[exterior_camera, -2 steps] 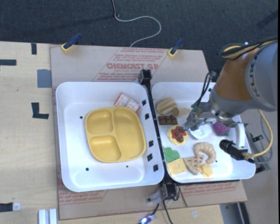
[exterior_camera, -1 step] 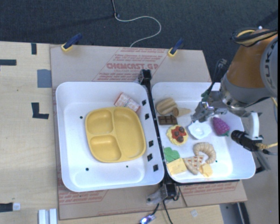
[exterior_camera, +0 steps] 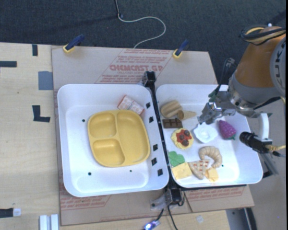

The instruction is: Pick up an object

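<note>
Grey arm [exterior_camera: 261, 66] reaching from right, wrist bent down, gripper [exterior_camera: 207, 117] lowered leftward

My arm [exterior_camera: 259, 75] has a broad orange band above a rounded grey wrist housing. Below that sits a darker grey metal gripper [exterior_camera: 207, 117], blocky and angular. A black cable runs along the wrist's edge, and I see a black cylindrical fitting with a yellow-tipped lead beside it.

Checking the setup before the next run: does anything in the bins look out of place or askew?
Mostly tidy. One oddity: a small pink-and-white packet lies alone in the left bin, tilted beside the yellow divided plate, while all the other toy food sits in the right bin. Nothing looks spilled.
</note>
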Controlling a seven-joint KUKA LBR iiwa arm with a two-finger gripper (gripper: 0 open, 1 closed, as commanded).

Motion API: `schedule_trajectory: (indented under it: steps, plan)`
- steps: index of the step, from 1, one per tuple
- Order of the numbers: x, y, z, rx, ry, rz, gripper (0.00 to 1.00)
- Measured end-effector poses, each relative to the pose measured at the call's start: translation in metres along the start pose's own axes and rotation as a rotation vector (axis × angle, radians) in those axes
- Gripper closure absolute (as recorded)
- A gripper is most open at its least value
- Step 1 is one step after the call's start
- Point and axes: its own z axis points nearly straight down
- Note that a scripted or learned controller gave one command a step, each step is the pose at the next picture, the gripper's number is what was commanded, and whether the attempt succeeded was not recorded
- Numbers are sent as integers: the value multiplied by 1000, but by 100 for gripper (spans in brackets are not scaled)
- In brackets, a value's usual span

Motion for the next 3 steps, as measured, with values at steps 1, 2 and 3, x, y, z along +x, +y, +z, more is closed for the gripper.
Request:
schedule_trajectory:
  steps: [1,2,3]
  plan:
    - [56,-13,-9,2,2,-5,100]
    - [101,-23,2,3,0,-4,100]
    - [155,-28,-7,2,1,-6,100]
